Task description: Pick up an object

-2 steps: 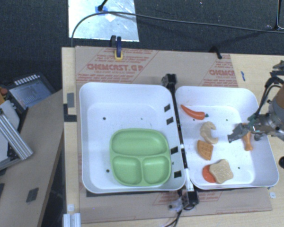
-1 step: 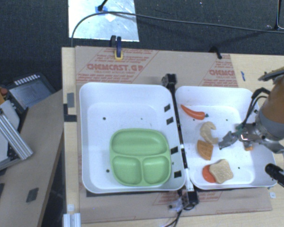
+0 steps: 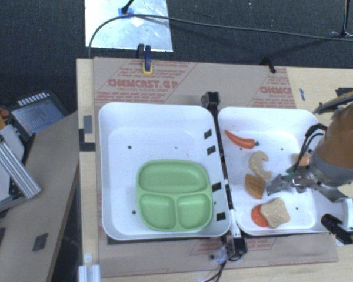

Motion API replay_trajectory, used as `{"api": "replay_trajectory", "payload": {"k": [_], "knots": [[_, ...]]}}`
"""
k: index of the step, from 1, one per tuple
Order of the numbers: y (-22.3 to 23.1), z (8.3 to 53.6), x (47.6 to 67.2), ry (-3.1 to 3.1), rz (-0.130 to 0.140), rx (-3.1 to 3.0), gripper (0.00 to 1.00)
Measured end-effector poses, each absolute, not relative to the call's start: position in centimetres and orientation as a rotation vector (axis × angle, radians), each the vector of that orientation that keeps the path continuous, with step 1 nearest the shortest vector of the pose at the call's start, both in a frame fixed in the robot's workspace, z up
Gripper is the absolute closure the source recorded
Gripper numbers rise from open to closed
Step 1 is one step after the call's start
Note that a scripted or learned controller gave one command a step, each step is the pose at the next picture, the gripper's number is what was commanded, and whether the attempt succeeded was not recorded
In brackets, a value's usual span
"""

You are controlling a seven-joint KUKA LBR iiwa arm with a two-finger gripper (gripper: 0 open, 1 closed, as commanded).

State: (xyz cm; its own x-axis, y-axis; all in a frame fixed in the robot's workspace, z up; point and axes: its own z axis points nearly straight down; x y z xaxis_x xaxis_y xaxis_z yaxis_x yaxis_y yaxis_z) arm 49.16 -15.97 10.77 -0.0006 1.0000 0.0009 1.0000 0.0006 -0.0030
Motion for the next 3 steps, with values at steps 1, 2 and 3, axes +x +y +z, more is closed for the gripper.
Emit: {"api": "replay_trajectory", "payload": {"k": [1,2,3], "knots": [[-15.9,8.3,49.2,-2.222,0.000,-2.220,0.00],[-16.0,9.6,49.3,-2.225,-0.004,-2.221,1.00],[-16.5,15.9,49.7,-2.231,-0.005,-2.223,1.00]]}}
